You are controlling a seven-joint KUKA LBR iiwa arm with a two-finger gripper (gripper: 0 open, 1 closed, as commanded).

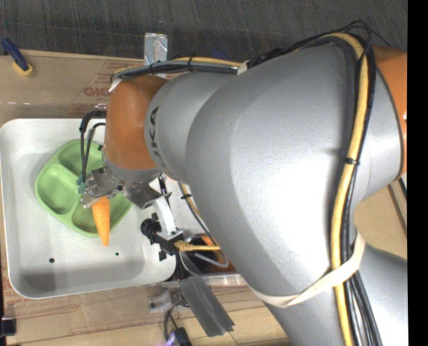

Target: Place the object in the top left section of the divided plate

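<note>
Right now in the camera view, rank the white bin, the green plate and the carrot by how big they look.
1. white bin
2. green divided plate, partly behind the arm
3. carrot, smallest, lying at the plate's lower edge

Arm filled centre & right of frame, hiding the right bin & most of the desk there. Left white bin had bare floor along its left side & lower left, w/ room to pass. Green divided plate sat mid-bin; its left lobes lay uncovered, right part was under the wrist. Claw hung over plate's lower right, carrot pointing down across the rim. Cables & bracket crowded bin's lower right corner. Bin walls fenced all sides.
</note>
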